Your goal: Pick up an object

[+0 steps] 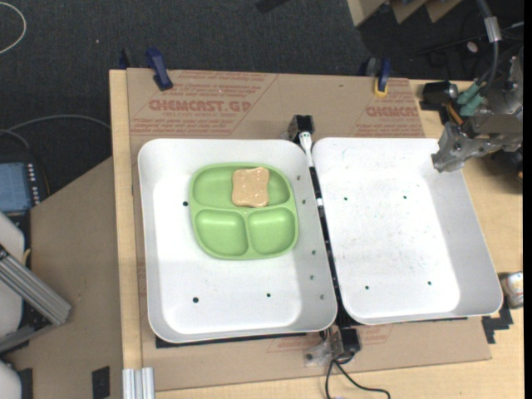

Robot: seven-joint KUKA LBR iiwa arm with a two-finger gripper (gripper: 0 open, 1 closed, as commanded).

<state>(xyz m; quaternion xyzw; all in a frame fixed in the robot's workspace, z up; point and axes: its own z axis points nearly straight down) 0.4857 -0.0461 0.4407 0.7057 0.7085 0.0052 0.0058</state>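
Front rim of the left white shallow plastic bin (241,327) is lying nearest. Two-finger grey metal gripper (449,155) is hanging over the right white bin's (407,248) far right corner, jaw state impossible to tell. Tan toast-shaped flat piece (249,187) is sitting in the green round divided plate's (245,231) far compartment, left bin, well apart. Best approach: crossing left, descending centred, pinching across the narrow sides.

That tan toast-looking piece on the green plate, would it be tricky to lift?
The toast piece looks flat and thin, so it probably won't roll. It lies low in the green plate's top compartment, so fingers may struggle to get under it. It looks light, likely stiff.
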